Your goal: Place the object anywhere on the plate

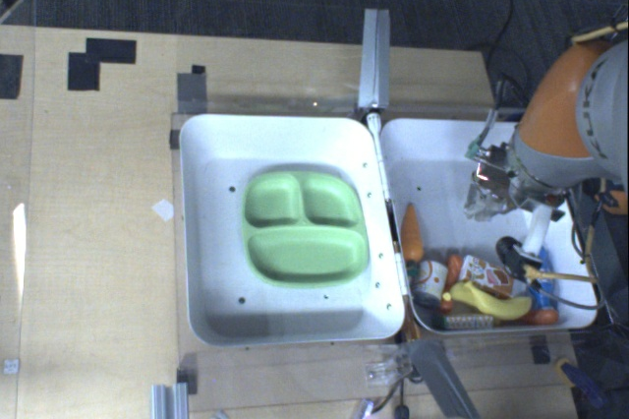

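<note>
A green plate with three compartments lies in the left bin, and nothing rests on it. Along the front wall of the right bin sits a cluster of toy food: an orange carrot, a yellow banana, a small printed carton and a dark round piece. My gripper hangs over the middle of the right bin, just behind and above that cluster. I see nothing in it.
A metal divider rail runs between the two bins. The grey and orange arm covers the right bin's far right side. Bare bin floor lies behind the carrot.
</note>
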Controlling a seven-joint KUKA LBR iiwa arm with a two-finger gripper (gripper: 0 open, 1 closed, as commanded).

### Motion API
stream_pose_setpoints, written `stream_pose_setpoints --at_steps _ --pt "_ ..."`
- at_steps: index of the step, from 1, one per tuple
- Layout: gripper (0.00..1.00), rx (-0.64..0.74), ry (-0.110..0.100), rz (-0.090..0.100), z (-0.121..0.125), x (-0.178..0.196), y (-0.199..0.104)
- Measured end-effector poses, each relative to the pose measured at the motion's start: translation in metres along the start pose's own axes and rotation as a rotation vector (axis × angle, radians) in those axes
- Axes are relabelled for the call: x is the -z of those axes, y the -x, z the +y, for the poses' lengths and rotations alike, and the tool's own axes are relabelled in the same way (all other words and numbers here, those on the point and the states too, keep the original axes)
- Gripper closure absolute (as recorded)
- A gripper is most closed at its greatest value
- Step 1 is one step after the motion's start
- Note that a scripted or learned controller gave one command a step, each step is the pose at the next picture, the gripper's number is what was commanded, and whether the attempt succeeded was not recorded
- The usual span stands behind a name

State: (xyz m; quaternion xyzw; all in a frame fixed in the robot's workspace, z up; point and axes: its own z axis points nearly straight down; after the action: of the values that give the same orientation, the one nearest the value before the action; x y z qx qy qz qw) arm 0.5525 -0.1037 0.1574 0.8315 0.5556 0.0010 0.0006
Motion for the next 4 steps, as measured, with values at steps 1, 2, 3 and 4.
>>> stream_pose_setpoints --at_steps 1,2,3,4 --pt "1.00 0.133 0.002 0.001 0.027 0.028 -0.087" --pt "1.00 0.297 0.004 0.001 0.061 0.044 -0.159" --pt "1.00 0.438 0.001 0.001 -0.027 0.027 -0.213" --pt "1.00 0.118 -0.001 0.001 -0.064 0.027 -0.147"
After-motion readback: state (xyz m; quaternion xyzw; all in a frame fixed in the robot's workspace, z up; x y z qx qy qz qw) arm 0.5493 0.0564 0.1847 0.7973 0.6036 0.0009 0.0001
